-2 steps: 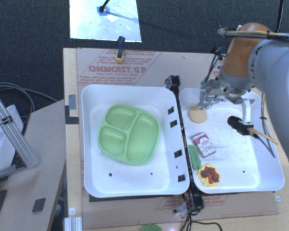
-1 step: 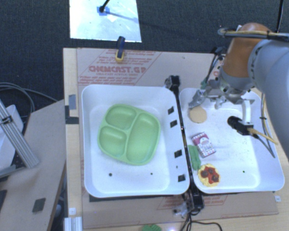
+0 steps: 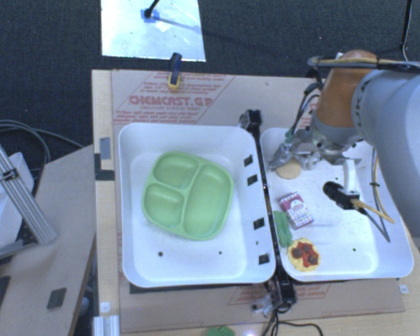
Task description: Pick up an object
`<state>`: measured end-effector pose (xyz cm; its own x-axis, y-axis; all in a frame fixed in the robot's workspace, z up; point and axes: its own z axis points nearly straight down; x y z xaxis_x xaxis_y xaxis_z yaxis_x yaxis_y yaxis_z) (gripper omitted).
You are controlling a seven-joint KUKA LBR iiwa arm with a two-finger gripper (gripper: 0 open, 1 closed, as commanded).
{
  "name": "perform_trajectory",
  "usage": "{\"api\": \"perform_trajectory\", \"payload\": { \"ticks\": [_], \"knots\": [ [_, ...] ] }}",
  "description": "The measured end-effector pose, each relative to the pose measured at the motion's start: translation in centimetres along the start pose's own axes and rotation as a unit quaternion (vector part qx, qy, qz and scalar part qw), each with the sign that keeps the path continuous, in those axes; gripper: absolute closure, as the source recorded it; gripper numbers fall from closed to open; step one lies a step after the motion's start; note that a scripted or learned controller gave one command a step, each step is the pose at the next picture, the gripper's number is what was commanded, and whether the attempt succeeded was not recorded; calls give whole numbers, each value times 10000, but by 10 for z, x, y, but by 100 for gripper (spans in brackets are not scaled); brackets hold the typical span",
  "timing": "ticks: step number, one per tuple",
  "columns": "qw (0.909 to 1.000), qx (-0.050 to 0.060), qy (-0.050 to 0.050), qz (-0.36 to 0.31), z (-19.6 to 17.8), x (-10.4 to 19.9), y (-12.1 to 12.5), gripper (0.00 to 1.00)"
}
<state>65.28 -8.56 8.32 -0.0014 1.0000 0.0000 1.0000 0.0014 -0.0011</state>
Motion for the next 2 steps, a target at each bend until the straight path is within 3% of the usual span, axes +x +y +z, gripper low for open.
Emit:
{"api": "perform_trajectory", "payload": {
  "ticks": [1, 2],
  "knots": [
    [10000, -34, 0, -4, -13, 0, 2, 100],
    [10000, -49, 13, -42, -111, 56, -30, 100]
  ]
}}
